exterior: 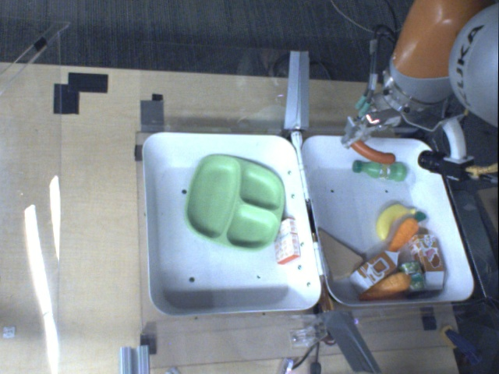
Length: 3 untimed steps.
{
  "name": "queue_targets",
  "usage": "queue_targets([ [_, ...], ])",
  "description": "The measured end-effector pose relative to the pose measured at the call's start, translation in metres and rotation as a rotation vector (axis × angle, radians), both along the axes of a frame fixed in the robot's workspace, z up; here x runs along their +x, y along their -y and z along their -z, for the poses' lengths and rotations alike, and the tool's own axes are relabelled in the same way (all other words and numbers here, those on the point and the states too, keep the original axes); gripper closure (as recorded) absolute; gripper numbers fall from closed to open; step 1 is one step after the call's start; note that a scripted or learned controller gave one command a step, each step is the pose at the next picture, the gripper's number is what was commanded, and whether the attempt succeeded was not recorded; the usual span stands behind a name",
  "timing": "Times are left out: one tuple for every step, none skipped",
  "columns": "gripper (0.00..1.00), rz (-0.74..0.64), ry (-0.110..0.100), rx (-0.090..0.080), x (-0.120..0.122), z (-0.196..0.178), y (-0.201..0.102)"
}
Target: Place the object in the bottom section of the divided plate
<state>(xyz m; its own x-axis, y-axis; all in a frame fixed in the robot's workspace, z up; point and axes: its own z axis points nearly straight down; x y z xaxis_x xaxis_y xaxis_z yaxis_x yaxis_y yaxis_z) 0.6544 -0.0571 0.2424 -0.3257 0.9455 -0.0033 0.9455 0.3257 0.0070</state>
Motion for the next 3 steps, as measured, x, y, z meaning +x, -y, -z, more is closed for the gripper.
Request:
queue_targets([
  [1.00, 0.056, -0.002, 0.001, -0.013, 0.056, 0.001],
  [1.00, -0.102, -0.002, 0.001, -0.022, 0.056, -0.030],
  [1.00, -0.008, -0.002, 0.002, -0.037, 0.041, -0.110],
])
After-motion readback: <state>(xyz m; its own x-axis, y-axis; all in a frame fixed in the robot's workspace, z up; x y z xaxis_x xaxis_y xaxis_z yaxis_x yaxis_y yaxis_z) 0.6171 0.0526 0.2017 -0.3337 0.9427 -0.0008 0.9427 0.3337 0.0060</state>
